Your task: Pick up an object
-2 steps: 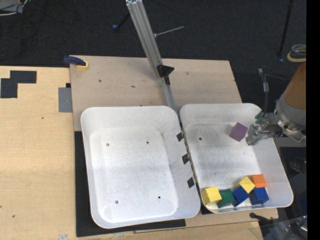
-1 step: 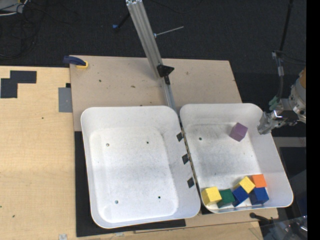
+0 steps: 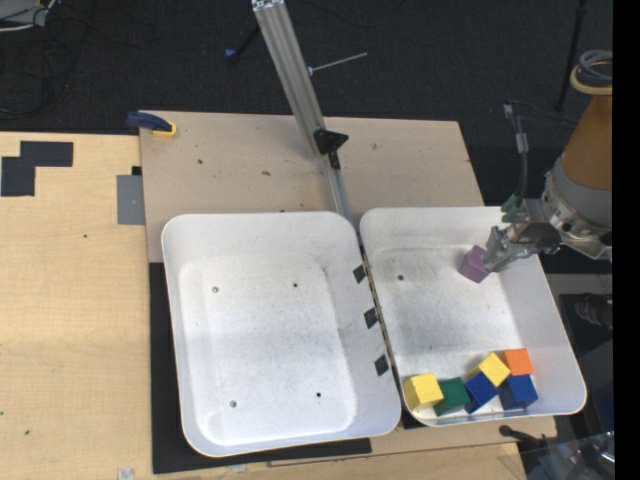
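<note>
Reaching in from three o'clock, I've got my pincer (image 3: pixel 492 256) over the right bin (image 3: pixel 440 230), up toward its two o'clock part. A purple block (image 3: pixel 474 264) sits pinched at my fingertips, tilted, above the bin floor. Down at five o'clock in the same bin huddle the rest: a yellow cube (image 3: pixel 424 388), a green cube (image 3: pixel 452 396), two blue cubes (image 3: pixel 518 392), a second yellow one (image 3: pixel 493 369) and an orange cube (image 3: pixel 517 360). At nine o'clock lies the left bin (image 3: pixel 200 238).
</note>
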You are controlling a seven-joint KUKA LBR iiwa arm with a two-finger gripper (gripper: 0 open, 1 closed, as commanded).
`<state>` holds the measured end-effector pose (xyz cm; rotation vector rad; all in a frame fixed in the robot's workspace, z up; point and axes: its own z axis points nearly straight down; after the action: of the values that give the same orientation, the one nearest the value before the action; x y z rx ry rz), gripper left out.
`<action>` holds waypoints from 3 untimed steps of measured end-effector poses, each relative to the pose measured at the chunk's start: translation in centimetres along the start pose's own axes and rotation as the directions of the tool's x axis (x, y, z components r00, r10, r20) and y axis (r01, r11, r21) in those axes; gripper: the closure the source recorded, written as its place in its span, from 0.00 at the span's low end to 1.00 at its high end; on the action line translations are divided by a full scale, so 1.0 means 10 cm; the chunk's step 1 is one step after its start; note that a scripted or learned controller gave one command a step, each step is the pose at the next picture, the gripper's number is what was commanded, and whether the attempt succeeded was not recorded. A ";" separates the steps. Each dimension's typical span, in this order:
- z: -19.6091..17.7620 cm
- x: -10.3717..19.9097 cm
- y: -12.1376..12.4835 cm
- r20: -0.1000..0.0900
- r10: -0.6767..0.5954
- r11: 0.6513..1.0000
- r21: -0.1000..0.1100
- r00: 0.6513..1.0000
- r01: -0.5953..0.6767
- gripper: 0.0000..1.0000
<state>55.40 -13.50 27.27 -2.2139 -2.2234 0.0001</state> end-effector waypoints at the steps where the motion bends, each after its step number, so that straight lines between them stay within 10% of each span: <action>1: 0.18 0.55 0.02 0.000 0.000 1.000 0.001 1.000 0.000 1.00; 3: 0.26 1.59 0.08 0.001 0.000 1.000 0.000 1.000 0.000 1.00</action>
<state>56.14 2.43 24.69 -2.2140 -2.2240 0.0005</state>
